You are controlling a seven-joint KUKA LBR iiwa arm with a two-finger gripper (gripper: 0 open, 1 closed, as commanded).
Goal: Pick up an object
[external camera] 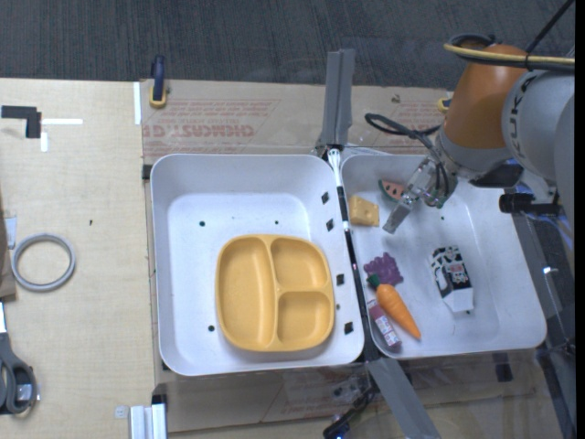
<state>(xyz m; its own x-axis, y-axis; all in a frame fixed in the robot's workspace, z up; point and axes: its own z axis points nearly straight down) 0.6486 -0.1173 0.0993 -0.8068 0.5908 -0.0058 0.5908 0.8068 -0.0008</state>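
Note:
The right bin point(498, 332) holds several small toys. A yellow cheese wedge point(365, 212) lies at its left wall, and a watermelon slice point(393, 189) sits just behind it. Purple grapes point(384, 268), an orange carrot point(399, 310) and a dark red packet point(384, 328) lie toward the front left. A black-and-white milk carton point(452, 279) rests in the middle right. My gripper point(398, 217) hangs low over the back of this bin, tilted down to the left, just right of the cheese and beside the watermelon slice. I see nothing held in it.
The left bin point(183, 199) holds a yellow divided plate point(274, 292). A grey divider post point(338, 99) rises between the bins at the back. On the bench at left lie a grey tape ring point(40, 262) and scissors point(16, 384).

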